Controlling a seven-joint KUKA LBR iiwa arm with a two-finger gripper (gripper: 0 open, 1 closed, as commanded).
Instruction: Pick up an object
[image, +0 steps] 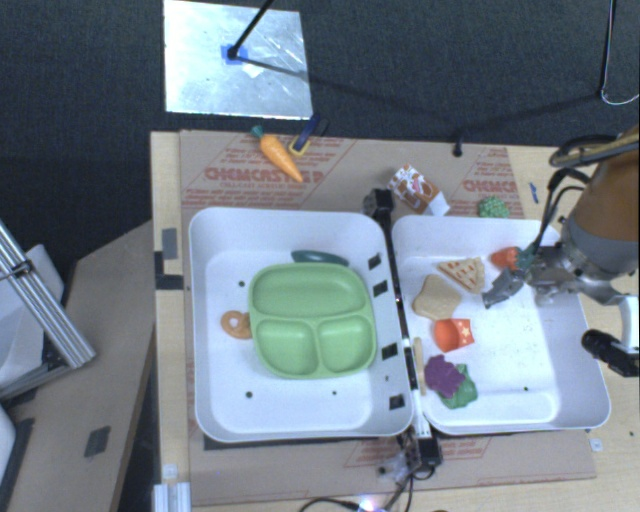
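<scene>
The tool (503, 288) is hovering low over the right bin (575, 385), its fingers' spread impossible to tell. The green divided plate (312, 318) is filling the left bin (215, 300); toy foods are lying near the right bin's left edge, a purple-green piece (449, 379) lowest.

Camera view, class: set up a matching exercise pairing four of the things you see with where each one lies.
Things:
1. green divided plate
2. carrot
3. purple grapes
4. pretzel

Places:
A. right bin, near its front left corner
B. on the board behind the left bin
C. middle of the left bin
D. left bin, just left of the plate

Pairs: 1-C, 2-B, 3-A, 4-D
</scene>
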